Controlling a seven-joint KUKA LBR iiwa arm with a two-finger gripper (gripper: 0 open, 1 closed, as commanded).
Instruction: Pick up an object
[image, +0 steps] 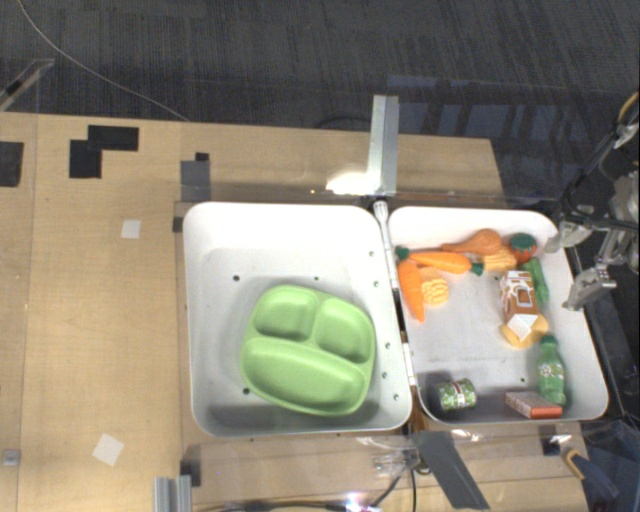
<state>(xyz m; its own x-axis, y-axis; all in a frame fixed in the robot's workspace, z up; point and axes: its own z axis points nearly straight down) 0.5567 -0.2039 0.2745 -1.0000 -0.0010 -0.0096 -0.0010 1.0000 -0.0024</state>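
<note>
The wooden surface fills the left of the frame, carrying 2 white bins at centre and black patches at upper left.

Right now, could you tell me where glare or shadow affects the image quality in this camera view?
In the camera view, a blown-out bright patch sits on the bench behind the left bin; the green divided plate casts a soft shadow toward the bin's near-left; the small items in the right bin look slightly blurred, their labels unreadable.
</note>
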